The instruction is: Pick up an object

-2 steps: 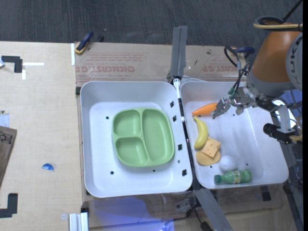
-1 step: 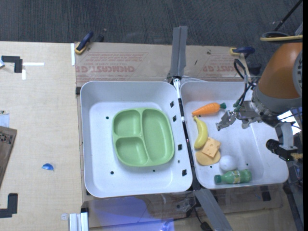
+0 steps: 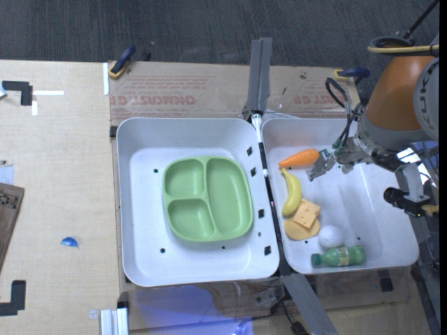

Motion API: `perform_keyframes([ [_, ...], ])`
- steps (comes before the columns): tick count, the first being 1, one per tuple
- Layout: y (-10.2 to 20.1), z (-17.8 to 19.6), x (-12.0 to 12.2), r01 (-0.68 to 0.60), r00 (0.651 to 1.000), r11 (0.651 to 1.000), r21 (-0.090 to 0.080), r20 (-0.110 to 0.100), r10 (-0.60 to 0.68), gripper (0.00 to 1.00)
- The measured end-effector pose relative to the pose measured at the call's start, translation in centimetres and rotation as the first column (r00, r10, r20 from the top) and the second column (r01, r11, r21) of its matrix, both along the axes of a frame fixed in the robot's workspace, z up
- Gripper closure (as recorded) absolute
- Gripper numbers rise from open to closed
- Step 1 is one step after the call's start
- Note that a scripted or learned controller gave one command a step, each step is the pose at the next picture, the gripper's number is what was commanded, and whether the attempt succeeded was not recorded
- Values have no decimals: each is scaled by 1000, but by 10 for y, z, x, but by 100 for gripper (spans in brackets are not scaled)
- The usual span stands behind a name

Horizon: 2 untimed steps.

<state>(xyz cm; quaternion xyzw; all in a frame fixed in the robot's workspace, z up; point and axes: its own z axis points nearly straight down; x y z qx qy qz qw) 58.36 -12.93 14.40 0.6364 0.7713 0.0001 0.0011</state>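
Note:
The right bin (image 3: 380, 218) holds an orange carrot (image 3: 299, 159) near its back left. A yellow banana (image 3: 291, 192) lies just in front of the carrot. A yellow cheese wedge (image 3: 306, 213) rests on a tan round piece (image 3: 299, 232). Beside them sit a white ball (image 3: 330, 236) and a green bottle (image 3: 339, 257) lying on its side by the front wall. My gripper (image 3: 323, 166) hangs low over the right bin, right next to the carrot's right end. I see nothing held in it.
A green divided plate (image 3: 208, 198) lies in the left bin (image 3: 133, 187). The grey arm with its orange band (image 3: 398, 96) comes in over the right bin's back right corner. A grey divider post (image 3: 260, 75) stands behind the two bins.

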Motion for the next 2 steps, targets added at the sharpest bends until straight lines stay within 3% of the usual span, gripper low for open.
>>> perform_keyframes([
  [1,12,-54,54,401,916,916,0,0,-401,0],
  [2,29,-54,-11,395,919,919,0,-2,-395,0],
])
